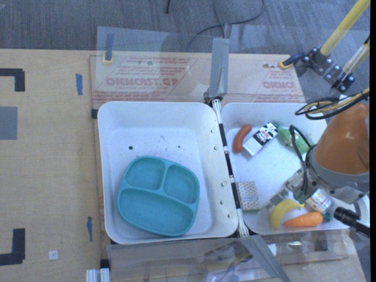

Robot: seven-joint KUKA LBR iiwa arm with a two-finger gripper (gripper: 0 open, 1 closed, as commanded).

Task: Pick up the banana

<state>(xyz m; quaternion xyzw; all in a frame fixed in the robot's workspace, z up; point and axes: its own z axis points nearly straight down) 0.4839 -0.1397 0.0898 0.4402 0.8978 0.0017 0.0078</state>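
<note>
I'm seeing the gripper (295, 191) hanging over the banana (281, 211), finger state unclear, carrot (304, 220) touching alongside.

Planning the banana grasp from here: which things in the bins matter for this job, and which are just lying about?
For the job:
banana, near edge of the right bin
gripper, just above it

Lying about:
carrot, touching the banana
sausage
small black-and-white box
green item
patterned sponge
teal divided plate, left bin

One fixed camera above the bench (47, 157), slanting down over both bins (111, 122).
</note>
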